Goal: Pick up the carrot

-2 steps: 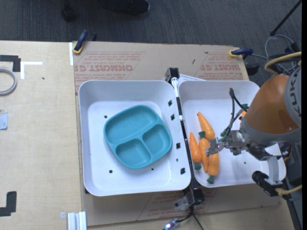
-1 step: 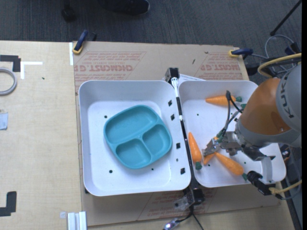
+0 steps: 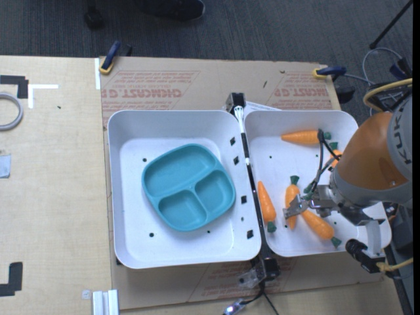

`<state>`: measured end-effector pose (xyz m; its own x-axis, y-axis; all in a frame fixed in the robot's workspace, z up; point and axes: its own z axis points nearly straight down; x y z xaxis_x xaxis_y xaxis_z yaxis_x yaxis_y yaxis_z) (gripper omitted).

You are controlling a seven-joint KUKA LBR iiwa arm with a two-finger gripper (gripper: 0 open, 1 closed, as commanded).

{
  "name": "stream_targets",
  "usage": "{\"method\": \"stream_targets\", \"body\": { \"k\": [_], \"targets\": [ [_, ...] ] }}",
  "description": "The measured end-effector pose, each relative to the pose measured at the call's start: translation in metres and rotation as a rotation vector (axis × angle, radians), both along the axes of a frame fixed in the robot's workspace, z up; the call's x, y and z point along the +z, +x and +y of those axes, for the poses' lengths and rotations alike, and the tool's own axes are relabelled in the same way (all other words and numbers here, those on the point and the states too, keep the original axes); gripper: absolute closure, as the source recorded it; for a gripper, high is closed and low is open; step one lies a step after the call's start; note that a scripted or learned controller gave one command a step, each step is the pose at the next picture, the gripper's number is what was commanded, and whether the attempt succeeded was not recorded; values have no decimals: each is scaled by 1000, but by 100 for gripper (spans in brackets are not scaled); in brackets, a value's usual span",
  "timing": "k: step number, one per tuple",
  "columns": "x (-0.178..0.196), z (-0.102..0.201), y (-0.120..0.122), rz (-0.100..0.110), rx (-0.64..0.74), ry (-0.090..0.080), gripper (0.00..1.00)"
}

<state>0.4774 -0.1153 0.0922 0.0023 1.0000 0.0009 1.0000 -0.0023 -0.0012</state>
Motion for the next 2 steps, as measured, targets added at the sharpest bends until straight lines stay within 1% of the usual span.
{"method": "stream_targets", "body": {
  "k": [1,2],
  "targets": [
    [10,0,1,-1,-3,0,100],
    [100,73,7,-1,2,-1,100]
  ]
}}
